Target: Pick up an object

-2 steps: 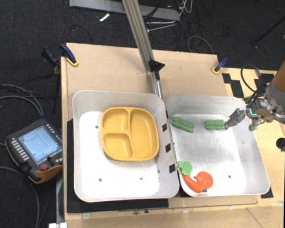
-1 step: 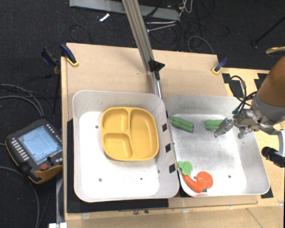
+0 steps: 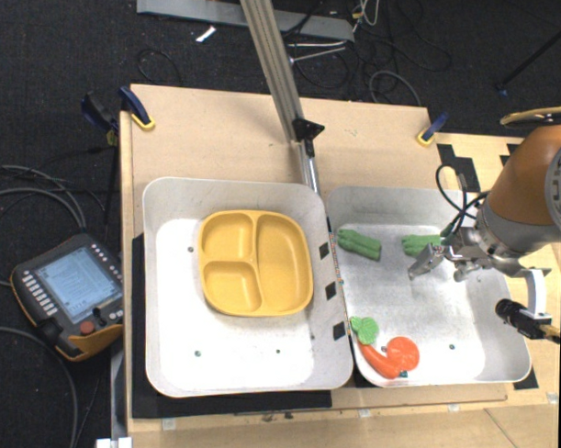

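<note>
- The bench [image 3: 376, 130] bears two white bins: the left bin [image 3: 168, 288] holds a yellow divided tray [image 3: 256, 264], and the right bin [image 3: 460, 353] holds the loose toys and is where the arm is working.
- The arm [image 3: 530, 181] enters from 3 o'clock and hangs over the right bin's upper half, toward 1 o'clock of that bin.
- My reading of the step: the approach to a pick, with nothing lifted yet. The nearest candidate is a green piece [image 3: 418, 243] just at 11 o'clock of the gripper, partly hidden by it.
- A second green piece [image 3: 359, 244] lies at 9 o'clock of the gripper, well apart from it.
- An orange-and-green toy vegetable [image 3: 389, 353] rests at 6 o'clock in the right bin, against its near rim.
- The gripper [image 3: 442, 261] shows two metal fingers [image 3: 424, 261] that look spread apart, with nothing between them; whether a tip touches the bin floor I cannot tell.
- The next move likely calls for centring over the near green piece, lowering so the fingers straddle it, then closing.
</note>
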Motion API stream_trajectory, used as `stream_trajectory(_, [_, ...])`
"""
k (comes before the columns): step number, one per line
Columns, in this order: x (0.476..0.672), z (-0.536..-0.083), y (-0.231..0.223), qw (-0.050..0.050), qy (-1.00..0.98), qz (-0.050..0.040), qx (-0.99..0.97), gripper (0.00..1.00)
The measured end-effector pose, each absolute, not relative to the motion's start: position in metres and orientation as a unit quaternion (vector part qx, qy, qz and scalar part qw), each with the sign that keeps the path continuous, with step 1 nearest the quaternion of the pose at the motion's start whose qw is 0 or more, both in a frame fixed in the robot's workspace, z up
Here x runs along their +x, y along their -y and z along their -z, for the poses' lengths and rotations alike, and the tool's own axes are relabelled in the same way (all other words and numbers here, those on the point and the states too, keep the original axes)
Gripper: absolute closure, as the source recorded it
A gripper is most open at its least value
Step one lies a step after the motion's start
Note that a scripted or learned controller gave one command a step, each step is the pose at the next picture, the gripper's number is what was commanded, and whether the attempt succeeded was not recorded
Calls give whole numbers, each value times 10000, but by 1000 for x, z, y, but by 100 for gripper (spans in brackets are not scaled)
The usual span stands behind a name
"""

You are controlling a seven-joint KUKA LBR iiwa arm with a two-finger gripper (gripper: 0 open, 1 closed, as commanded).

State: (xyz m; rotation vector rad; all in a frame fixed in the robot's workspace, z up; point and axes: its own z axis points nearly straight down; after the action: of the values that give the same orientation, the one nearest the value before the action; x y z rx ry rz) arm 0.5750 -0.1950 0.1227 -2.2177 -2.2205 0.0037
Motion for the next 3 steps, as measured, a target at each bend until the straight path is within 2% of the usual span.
stream_trajectory(1, [575, -95, 194, -1, 7076, -3, -7066, 0])
stream_trajectory(2, [576, -106, 194, -9, 7076, 2, -7066, 100])
stream_trajectory(3, [575, -168, 200, -28, 7073, 12, -7069, 100])
